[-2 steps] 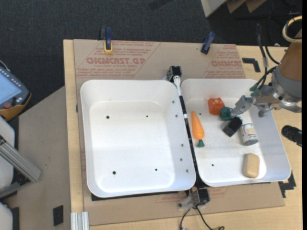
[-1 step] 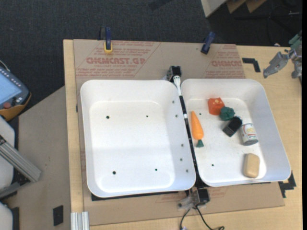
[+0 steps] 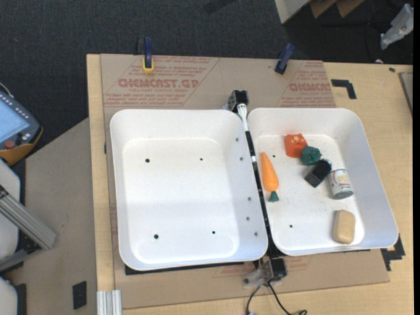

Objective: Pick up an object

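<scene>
Two shallow white plastic bins sit side by side on a brown cardboard-covered bench (image 3: 197, 77), and everything worth picking lies in the right bin (image 3: 367, 176): an orange plastic carrot with a green top (image 3: 270, 174) lies close along the left wall, just beside the black divider strip (image 3: 252, 169) between the bins. Farther right, an orange-red block (image 3: 295, 144), a dark green lump (image 3: 310, 154), a black block (image 3: 317, 172) and a small silver tin can (image 3: 340, 183) crowd together, touching or nearly so, while a beige oval lump (image 3: 343, 226) lies apart near the front. The left bin (image 3: 131, 176) shows four small dark holes, and two blue clamps (image 3: 147, 51) grip the bench's far edge.
</scene>
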Controlling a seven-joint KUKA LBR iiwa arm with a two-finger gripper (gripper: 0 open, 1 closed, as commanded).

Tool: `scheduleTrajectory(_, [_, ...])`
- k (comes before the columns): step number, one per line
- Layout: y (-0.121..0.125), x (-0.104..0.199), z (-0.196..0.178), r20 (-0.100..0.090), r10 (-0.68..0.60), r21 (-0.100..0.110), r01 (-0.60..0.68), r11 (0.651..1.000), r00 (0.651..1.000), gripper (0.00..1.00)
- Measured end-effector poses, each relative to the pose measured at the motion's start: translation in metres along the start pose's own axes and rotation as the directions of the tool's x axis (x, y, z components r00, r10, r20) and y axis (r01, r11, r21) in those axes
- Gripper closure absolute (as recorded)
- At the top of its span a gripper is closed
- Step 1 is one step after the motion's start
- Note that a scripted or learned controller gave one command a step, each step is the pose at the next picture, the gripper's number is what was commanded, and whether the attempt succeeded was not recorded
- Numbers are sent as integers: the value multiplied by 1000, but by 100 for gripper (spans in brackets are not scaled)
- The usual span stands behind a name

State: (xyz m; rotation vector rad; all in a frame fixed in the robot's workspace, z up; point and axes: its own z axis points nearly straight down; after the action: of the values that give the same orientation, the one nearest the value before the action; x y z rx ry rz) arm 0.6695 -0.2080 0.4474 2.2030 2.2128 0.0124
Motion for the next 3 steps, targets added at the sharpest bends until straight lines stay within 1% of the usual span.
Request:
scheduleTrajectory(1, [-2, 59, -43, -5, 3, 13, -3, 1000, 1000, 0])
scheduleTrajectory(2, [0, 124, -91, -6, 2, 11, -2, 1000, 1000, 0])
scheduleTrajectory(3, [-1, 208, -90, -8, 1, 19, -1, 1000, 1000, 0])
